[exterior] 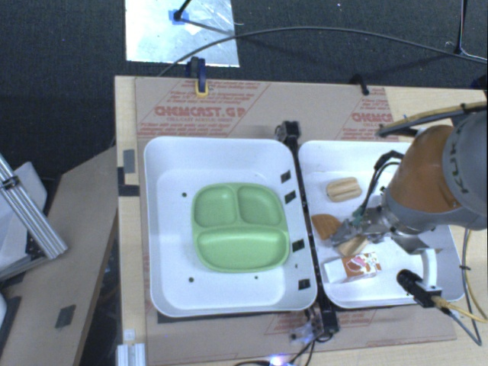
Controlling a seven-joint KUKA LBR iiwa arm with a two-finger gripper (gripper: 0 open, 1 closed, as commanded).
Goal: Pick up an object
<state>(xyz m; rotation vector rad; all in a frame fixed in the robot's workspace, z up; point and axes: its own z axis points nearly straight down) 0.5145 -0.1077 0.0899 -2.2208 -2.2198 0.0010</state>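
Two bins (pixel 164 204): one tray (pixel 240 227), three items.

Green divided plate (pixel 241 226) is lying in the left white bin (pixel 164 204), roughly centred, three sections facing up. Bench (pixel 229 105) is carrying a sheet with red lettering behind the bins. Blue-and-yellow clamp (pixel 199 75) is sitting at the bench's far edge. Shiny square sheet (pixel 179 21) is lying on dark floor beyond, possibly foil. Metal rail (pixel 27 212) is leaning at far left.
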